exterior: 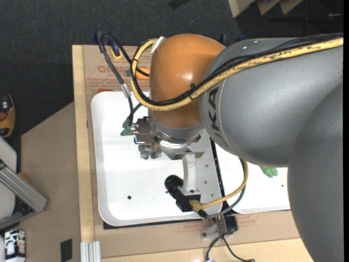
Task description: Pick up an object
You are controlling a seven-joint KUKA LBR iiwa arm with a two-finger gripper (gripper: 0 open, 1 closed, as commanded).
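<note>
At the far left edge, off the bench, a yellow-and-black object [4, 116] lies on the dark floor. Nearer along that edge stands a silver aluminium rail [23, 189], with a small black-and-white printed label [13, 242] below it. Its marks are too small to read.

The brown cardboard sheet [83, 146] under the bins carries red print along its far edge [112, 70], too faint and too covered by cables to make out.

The shallow white left bin [103, 162] has a bare floor except for one tiny dark speck [129, 197] near its near-left corner. What the speck is cannot be told.

Above the middle of this bin hangs the grey arm with its glossy orange band [182, 75], wrapped by a yellow-and-black cable [163, 103]. Below the band sits the gripper [148, 145], seen from above as a grey metal block. Whether it is wide or narrow cannot be told, and nothing can be seen held in it. A black cylindrical fitting [175, 189] on a white bracket sits just near of it.

On the grey arm casing, black letters [210, 109] run sideways. Only part shows, likely the start of the maker's name.

Further right, in the shallow white right bin [262, 203], a small green object [269, 172] peeks from under the arm. It is the one clear pickable thing, well apart from the gripper.

As I judge it, the pick is not yet done: no object is lifted, and finding, closing on and raising one all remain.
</note>
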